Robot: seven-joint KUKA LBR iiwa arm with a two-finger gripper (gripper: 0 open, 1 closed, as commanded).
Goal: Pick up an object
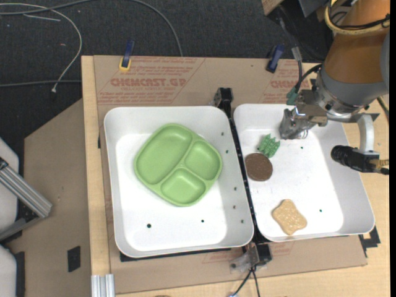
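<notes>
The right bin [334, 197] holds three things: a small green toy [269, 146] near its upper left, a round brown cookie [258, 166] just below that, and a tan cracker [289, 217] near the front edge. My gripper [292, 127] hangs over the bin's upper part, just right of and above the green toy, apart from it. Nothing shows between its fingers.
The left bin [124, 221] holds a light green divided plate [178, 164]. A black clamp [223, 96] sits at the back between the bins. Blue clips [128, 51] mark the bench's far edge. Bare floor lies in the right bin's right half.
</notes>
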